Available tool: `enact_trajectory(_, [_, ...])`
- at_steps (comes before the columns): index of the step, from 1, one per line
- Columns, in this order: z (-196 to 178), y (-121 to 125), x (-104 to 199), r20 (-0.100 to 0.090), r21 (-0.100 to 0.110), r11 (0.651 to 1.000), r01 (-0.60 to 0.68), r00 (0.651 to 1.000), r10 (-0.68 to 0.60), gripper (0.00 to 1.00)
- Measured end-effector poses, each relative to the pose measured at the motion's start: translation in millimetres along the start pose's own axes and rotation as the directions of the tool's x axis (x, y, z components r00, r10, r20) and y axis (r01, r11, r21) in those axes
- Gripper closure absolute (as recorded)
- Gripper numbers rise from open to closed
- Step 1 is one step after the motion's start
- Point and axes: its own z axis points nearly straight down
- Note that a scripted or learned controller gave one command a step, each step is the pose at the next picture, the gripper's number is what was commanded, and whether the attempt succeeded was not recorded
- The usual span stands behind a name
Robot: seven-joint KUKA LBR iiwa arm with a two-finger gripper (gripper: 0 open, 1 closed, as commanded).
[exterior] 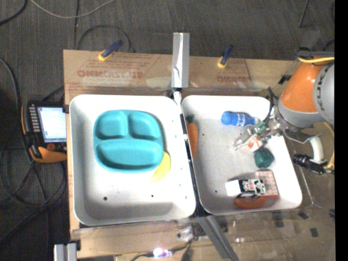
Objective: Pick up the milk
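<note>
Milk (253, 186) (lying flat) rests apart from fingers (243, 141).

Faded red print runs across the cardboard (125, 72) behind the bins, upside down and too blurred to read. The milk carton (256, 186) carries dark graphics, but no words on it are legible.

Two white bins: left bin (79, 200) and right bin (209, 194). One teal tray (129, 139), one banana (162, 167), one carrot (192, 137), one blue bottle (236, 118), one milk carton (253, 186) (lying flat), possibly one green toy (264, 157).
</note>
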Motion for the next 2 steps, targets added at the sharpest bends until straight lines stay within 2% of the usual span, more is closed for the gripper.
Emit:
enact_trajectory(1, [-8.3, -0.2, 0.0, 0.002, 0.002, 1.000, 0.001, 1.000, -0.001, 1.00])
enact_trajectory(2, [1.3, 8.4, -9.8, 0.011, -0.012, 0.990, -0.141, 0.990, 0.141, 1.00])
